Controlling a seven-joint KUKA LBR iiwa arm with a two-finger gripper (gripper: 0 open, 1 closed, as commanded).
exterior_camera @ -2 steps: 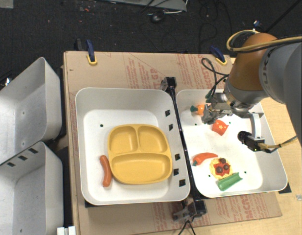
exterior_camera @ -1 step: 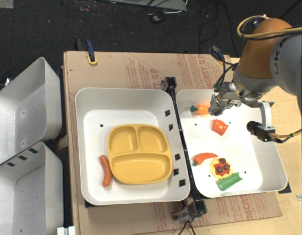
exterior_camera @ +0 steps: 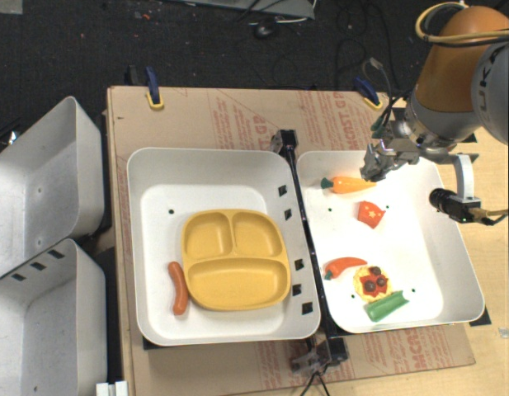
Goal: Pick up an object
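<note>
From my seat I see the worktop (exterior_camera: 213, 110) with its two white bins side by side. In the left bin (exterior_camera: 147, 180) a yellow divided tray (exterior_camera: 236, 260) lies near the middle, and a brown sausage (exterior_camera: 179, 287) lies just beside the tray at its 8 o'clock. The right bin (exterior_camera: 427, 246) holds the toy foods: an orange carrot (exterior_camera: 351, 185) with a green stem end lies near the bin's 11 o'clock corner, a red piece (exterior_camera: 370, 214) sits at the carrot's 5 o'clock, a red chilli (exterior_camera: 343, 266) lies lower down, a small pizza slice (exterior_camera: 371, 282) sits just beside the chilli at its 4 o'clock, and a green pod (exterior_camera: 387, 305) touches the slice at its 5 o'clock. The claw (exterior_camera: 376, 168) hangs low at the carrot's 1 o'clock, just beside its tip. I cannot tell whether it is parted or closed, and nothing shows held in it. The grey arm (exterior_camera: 460, 64) comes in from 2 o'clock.
</note>
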